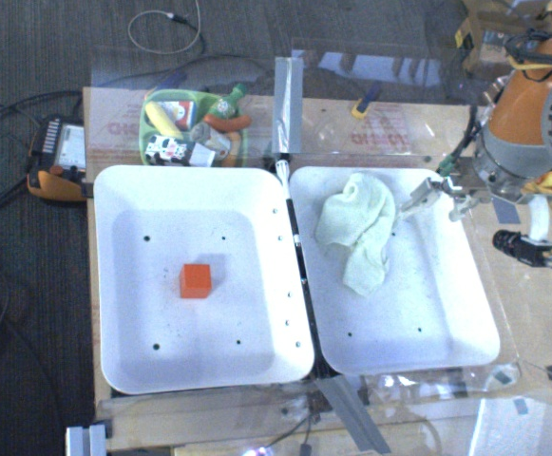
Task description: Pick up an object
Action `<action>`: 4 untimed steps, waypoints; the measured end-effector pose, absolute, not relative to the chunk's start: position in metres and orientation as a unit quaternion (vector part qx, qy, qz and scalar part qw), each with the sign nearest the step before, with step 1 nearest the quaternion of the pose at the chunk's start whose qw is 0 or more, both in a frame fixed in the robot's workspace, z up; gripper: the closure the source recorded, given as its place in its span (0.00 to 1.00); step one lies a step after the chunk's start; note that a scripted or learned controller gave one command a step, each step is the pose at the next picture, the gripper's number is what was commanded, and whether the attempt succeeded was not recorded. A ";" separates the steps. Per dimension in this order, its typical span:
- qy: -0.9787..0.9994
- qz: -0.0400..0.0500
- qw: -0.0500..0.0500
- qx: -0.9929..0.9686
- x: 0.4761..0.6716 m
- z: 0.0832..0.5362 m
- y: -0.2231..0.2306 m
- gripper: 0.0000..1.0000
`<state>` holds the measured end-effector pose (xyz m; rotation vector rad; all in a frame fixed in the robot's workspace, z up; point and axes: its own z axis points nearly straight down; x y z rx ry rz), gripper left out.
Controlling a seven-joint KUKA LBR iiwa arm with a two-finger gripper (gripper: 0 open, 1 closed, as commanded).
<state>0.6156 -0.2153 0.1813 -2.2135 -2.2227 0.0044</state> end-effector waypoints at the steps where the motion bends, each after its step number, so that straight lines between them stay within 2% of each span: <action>1: -0.618 0.003 0.001 -0.786 0.621 0.243 -0.216 0.00; 2: -0.586 0.003 0.003 -0.810 0.595 0.113 -0.138 0.00; 3: -0.543 0.003 0.001 -0.840 0.608 0.147 -0.202 0.00; 4: -0.598 0.003 0.002 -0.801 0.578 0.194 -0.144 0.00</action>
